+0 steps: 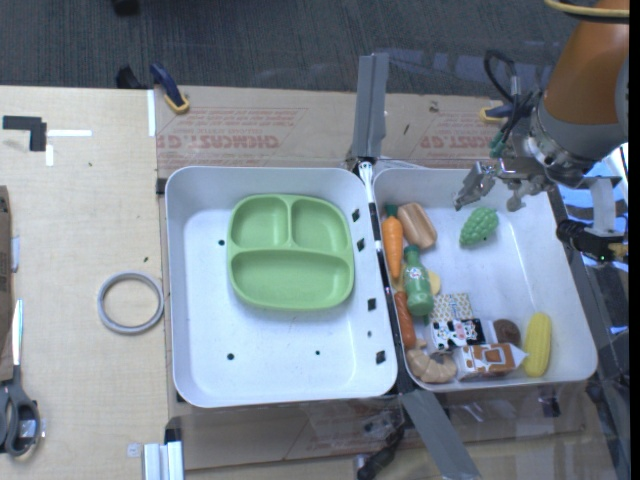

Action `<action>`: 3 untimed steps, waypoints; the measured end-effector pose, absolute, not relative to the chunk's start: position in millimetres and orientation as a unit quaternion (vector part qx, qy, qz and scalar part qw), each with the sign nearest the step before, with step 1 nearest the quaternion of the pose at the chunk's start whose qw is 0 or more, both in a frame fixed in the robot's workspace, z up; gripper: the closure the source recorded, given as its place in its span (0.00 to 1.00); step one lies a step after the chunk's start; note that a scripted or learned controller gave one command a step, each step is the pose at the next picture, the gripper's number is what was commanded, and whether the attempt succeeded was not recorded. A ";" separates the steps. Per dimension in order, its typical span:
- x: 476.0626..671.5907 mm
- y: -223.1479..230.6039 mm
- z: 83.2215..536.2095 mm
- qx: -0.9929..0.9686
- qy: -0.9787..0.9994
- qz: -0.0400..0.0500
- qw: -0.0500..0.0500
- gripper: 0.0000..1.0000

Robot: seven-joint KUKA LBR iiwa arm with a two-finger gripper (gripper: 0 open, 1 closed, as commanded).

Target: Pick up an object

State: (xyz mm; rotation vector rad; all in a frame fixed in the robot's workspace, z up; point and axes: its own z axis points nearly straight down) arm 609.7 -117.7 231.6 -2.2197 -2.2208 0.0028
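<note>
My gripper (491, 199) hangs over the back of the right bin (570, 298), its two fingers spread apart with nothing between them, so it is open. Just below the fingertips, a bumpy green toy (480, 225) lies on the bin floor, apart from them. Along the bin's left wall lie a carrot (392, 246), a hot dog (417, 225) and a green bottle (417, 286). At the front sit a checkered box (455, 318), a croissant (432, 368), an orange box (490, 360), a brown donut (507, 330) and a yellow corn cob (538, 344).
The left bin (200, 348) holds a green divided plate (292, 251). On the bench to the left lie a tape ring (131, 301) and scissors (18, 413). A blue clamp (170, 86) sits at the back. A metal divider (370, 108) rises between the bins.
</note>
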 end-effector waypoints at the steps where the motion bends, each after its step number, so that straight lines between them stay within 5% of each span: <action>1: 646.6 -184.7 178.8 -0.700 -0.714 0.001 0.000 0.00; 2: 658.8 -164.3 175.9 -0.797 -0.603 0.001 0.000 0.00; 3: 658.9 -186.1 94.0 -0.756 -0.655 0.001 0.000 0.00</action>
